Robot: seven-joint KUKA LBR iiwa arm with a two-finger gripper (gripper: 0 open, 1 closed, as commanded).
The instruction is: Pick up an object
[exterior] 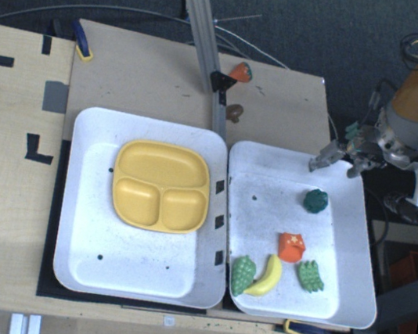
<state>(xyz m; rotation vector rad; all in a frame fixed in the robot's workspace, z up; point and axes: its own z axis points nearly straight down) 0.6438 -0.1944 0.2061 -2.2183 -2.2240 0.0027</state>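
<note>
Camera view, nearest first: along the front edge of the right bin [358, 227] lie a green bumpy piece [243, 271], touching a yellow banana [266, 278], with a red block [291, 247] just behind and a green leafy piece [309, 275] to its right. Farther back a dark green round object [315, 200] sits alone with bare floor around it. The left bin [80, 180] holds a yellow divided plate [162, 185], its front floor bare. At the far right corner, the gripper [337, 164] hangs over the right bin's rim, fingers spread apart with nothing between them.
</note>
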